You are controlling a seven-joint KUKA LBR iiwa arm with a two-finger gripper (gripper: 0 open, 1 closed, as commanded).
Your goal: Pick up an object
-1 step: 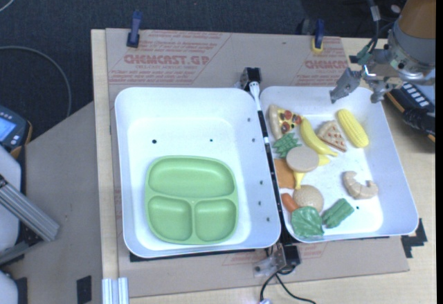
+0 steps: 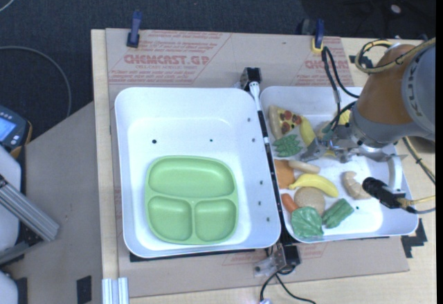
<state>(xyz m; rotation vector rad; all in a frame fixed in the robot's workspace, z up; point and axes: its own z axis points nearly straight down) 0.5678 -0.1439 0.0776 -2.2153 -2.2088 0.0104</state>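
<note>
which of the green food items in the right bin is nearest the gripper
The leafy green piece just under the pizza slice, left of the gripper. The other two green items lie at the bin's near edge.

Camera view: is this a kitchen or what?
Probably a robot lab, not a kitchen. A robot arm reaches over a bench with two white bins; the food looks like toys, and cables and clamps sit around the board.

left bin (image 2: 131,157): green divided tray (image 2: 192,199) | bench edge: blue clamps (image 2: 133,28) | floor: grey cable (image 2: 41,60)
</note>
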